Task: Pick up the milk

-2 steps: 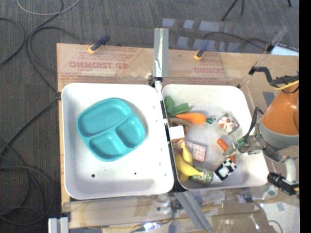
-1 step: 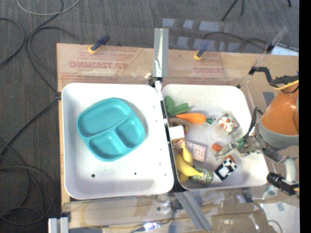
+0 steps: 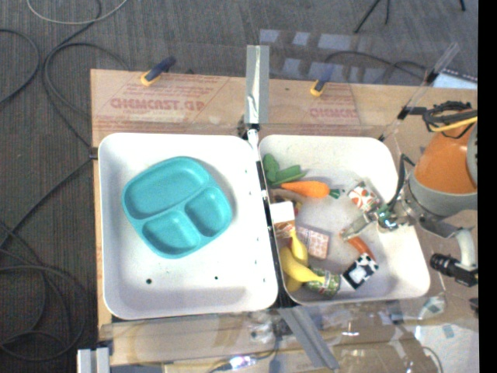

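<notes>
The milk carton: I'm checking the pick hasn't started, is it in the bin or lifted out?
In. The milk carton, black and white, lies tipped on the floor of the right bin near its front corner, apart from the gripper.

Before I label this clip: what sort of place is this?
Probably a robotics lab pick-and-place bench: two white bins, toy food such as a carrot and banana, and cables across carpet.

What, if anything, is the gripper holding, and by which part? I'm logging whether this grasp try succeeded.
It cannot be told. The gripper is low in the right bin, close beside a small white carton with red marks, but the view is too blurred to show anything between the jaws.
</notes>
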Tool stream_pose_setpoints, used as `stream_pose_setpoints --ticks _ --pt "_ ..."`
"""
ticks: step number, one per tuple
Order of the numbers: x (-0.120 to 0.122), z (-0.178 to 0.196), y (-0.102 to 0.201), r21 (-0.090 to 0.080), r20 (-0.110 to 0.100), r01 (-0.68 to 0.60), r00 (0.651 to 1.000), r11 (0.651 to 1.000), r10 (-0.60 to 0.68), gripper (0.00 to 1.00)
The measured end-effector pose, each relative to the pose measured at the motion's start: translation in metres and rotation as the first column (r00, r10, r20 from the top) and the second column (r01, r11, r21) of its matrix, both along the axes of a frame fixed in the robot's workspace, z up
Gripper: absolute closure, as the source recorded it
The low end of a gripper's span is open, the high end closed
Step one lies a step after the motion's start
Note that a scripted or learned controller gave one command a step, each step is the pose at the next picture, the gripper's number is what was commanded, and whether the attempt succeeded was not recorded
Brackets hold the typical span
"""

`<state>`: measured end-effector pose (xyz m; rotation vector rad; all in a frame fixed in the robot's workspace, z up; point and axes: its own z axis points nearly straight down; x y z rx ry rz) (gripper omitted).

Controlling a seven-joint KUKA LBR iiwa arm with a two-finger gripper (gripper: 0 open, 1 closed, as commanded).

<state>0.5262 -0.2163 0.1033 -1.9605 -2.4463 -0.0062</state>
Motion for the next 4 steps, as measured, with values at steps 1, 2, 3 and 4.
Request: stream_pose_setpoints --ticks 1,2,3,4 --pt "-0.037 -0.013 0.017 -0.015 0.021 0.065 0.998 0.998 -0.065 0.00" --pt "-0.037 -0.004 0.018 -0.011 0.018 0.065 0.998 0.998 -0.065 1.00" --pt "-0.037 -0.004 0.018 -0.011 0.018 0.065 0.998 0.998 -0.065 0.00" --pt "-0.038 0.004 0.019 -0.009 0.015 0.064 0.998 0.998 -0.064 1.00"
